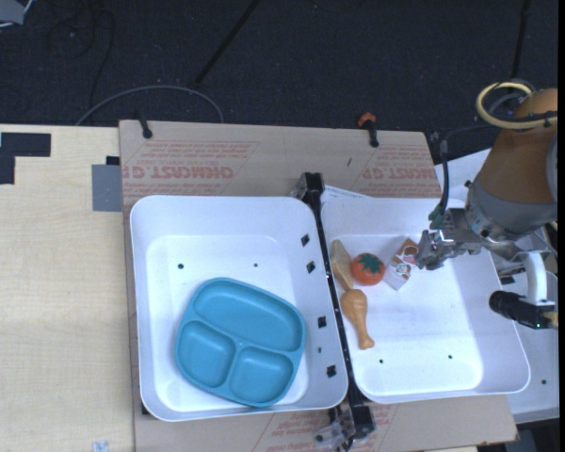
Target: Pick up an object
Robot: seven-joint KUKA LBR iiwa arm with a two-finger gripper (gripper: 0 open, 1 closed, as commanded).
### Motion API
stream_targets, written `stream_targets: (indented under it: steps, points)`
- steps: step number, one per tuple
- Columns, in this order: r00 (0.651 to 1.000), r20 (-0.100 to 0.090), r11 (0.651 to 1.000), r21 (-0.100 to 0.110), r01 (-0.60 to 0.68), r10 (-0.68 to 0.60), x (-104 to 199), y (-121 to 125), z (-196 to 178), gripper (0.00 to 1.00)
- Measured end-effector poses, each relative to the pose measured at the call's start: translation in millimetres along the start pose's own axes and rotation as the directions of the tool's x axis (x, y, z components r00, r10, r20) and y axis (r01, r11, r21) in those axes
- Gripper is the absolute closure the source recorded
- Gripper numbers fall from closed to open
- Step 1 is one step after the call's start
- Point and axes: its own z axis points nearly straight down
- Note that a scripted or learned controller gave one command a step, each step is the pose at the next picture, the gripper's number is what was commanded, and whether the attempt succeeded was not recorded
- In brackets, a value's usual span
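The gripper (427, 252) hangs low in the right bin (452, 365), just beside a small white-and-red packet (402, 264); whether anything is gripped cannot be told from this slant. Close by lie a tomato-like toy (367, 268), a drumstick (358, 316) and a tan piece (341, 262) along the bin's left wall. A blue divided tray (240, 340) lies in the left bin (160, 243). The light packet could skid aside, or the crowded toys get nudged, leaving the grasp empty
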Motion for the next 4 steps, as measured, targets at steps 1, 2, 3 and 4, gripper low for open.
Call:
stream_targets:
  steps: [1, 2, 3, 4]
  points:
    - [1.000, 0.000, 1.000, 0.000, 0.001, -0.001, -1, 1, -53, 1.00]
    - [1.000, -0.002, 1.000, 0.005, 0.004, -0.004, 53, 17, -46, 1.00]
    - [1.000, -0.003, 1.000, 0.008, 0.004, -0.004, 108, 24, -31, 1.00]
    - [1.000, -0.001, 1.000, 0.006, 0.003, -0.003, 155, 27, -38, 1.00]
